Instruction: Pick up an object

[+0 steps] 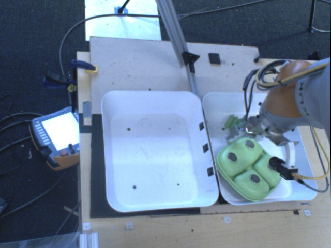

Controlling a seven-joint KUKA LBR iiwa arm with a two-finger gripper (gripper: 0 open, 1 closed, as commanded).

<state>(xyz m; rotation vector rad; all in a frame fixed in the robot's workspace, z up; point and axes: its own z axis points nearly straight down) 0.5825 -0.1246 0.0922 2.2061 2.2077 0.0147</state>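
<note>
Resting on a pale bench over dark carpet, both bins sit; pincer state unclear.

Your arm enters from the right edge of the camera view, grey link uppermost, angled down and to the left. The orange band sits just above the wrist, rounded and facing the camera. Black cables loop off the top of the band and run down along the wrist. Below the band the grey wrist housing narrows toward the claw, which points down and left, low over the right-hand bin. A black connector with a yellow lead juts from the wrist's lower side. You cannot read the claw's state here: its tip is small, blurred and foreshortened from this angle.
</note>
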